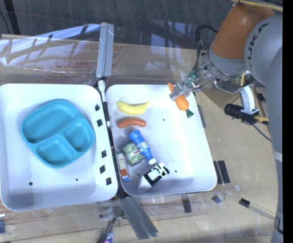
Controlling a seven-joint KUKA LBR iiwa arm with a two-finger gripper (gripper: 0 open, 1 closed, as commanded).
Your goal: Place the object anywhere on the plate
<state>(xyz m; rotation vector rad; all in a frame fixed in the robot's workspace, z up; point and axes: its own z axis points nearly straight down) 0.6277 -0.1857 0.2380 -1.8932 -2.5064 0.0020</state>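
The hand (183, 91) sits at the upper right of the right bin (197, 171), clenched on what looks like an orange carrot (182, 103), lifted clear so it can cross to the blue plate (58, 131) in the left bin (9, 186).

1. Arm housing (262, 37), grey shell near the orange band: dark letters, partly cut off, not readable.
2. Clear sheet (75, 65) beyond the bins' far edge: faint reddish print, illegible.
3. Green can (132, 154) label: print too small to read.
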